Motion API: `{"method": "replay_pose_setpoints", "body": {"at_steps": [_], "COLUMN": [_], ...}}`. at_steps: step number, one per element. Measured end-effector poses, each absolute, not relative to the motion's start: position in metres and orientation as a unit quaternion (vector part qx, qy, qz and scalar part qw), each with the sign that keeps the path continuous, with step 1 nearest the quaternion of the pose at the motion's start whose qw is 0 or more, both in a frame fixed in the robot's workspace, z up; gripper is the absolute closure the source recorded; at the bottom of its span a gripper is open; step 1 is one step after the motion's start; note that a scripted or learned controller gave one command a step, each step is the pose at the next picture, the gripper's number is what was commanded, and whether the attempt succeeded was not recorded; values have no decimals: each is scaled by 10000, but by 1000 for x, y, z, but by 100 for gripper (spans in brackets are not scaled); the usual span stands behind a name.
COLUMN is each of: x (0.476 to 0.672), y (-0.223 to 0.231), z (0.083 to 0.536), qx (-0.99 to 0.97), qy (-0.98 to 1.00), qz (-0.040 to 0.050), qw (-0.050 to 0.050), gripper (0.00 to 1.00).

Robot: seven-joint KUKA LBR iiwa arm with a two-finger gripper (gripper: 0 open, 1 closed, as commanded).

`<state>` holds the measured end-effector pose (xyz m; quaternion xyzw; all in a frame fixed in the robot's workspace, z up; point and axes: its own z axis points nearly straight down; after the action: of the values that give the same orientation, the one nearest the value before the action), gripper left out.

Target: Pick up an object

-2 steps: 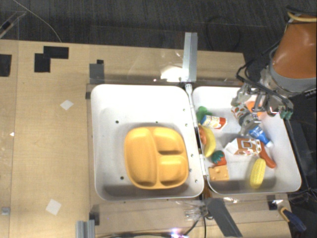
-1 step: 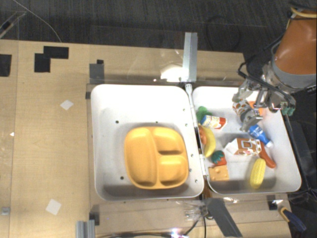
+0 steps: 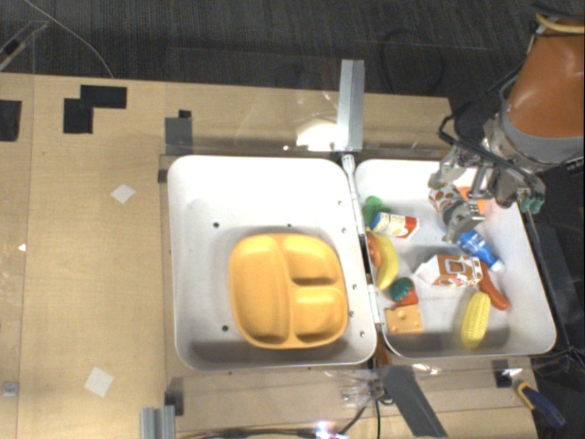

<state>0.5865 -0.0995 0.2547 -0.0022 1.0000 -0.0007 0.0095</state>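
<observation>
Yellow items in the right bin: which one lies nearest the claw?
The banana, by the divider at mid-bin. The corn cob lies farther from the claw, near the bin's front wall.

A yellow divided tray (image 3: pixel 289 289) is seen lying toward six o'clock in the left white bin (image 3: pixel 196 236). The wooden counter (image 3: pixel 82 273) is marked by black patches (image 3: pixel 94 104) at ten o'clock. A grey metal post (image 3: pixel 351 103) stands at twelve o'clock between the bins. Dark carpet (image 3: pixel 228 12) is seen beyond the counter.
</observation>
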Motion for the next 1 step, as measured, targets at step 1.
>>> {"method": "replay_pose_setpoints", "body": {"at_steps": [1], "x": [581], "y": [-116], "z": [139], "qx": [469], "qy": [9988], "qz": [-8], "qw": [110], "gripper": [0]}}
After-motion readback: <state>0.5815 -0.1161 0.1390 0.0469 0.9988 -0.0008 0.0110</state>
